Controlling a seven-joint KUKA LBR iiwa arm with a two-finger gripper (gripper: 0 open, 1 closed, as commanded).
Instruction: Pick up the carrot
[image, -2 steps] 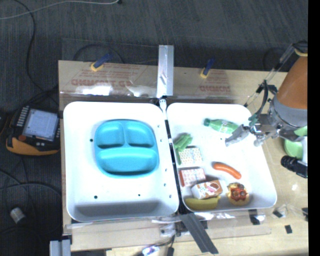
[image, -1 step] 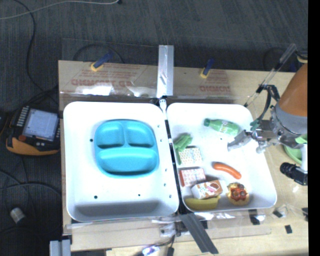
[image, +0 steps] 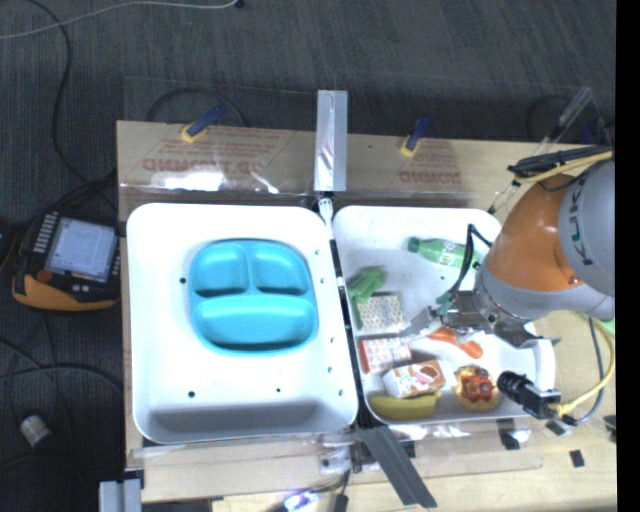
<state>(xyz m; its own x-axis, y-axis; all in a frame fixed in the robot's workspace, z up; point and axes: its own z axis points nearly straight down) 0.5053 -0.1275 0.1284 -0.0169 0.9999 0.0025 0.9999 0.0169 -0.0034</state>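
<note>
Carrot (image: 458, 343) – lying in right bin (image: 400, 225), just above strawberry-like fruit (image: 475, 387), right of printed cartons (image: 385, 352). Gripper (image: 455, 318) directly over carrot, touching or nearly so – likely positioned for grasp; finger state cannot be told.

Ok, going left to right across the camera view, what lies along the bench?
Blue divided plate in the left bin → green vegetable → juice carton → carrot by the end effector → orange-banded arm.
</note>
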